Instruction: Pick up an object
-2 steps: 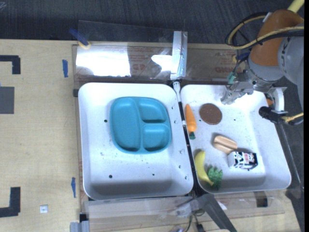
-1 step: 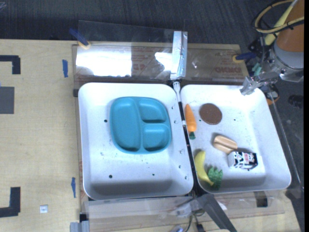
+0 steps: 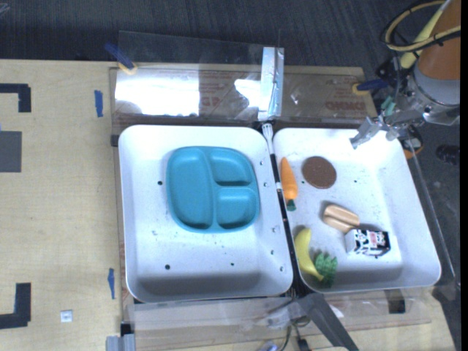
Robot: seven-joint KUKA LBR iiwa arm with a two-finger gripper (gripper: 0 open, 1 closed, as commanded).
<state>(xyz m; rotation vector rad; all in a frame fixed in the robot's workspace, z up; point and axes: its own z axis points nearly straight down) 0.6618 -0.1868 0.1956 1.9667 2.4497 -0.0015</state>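
We are seeing the arm showing a grey body with an orange band above the wrist. Yellow and black cables are looping around its upper part. A small blue piece is sticking out on its left side. The gripper is showing pale, shiny metal, with dark fittings behind it.

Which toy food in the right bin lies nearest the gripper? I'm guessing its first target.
The brown round cookie. It lies in the bin's upper part, closest to the gripper at the top right corner; the carrot, hot dog and banana lie farther.
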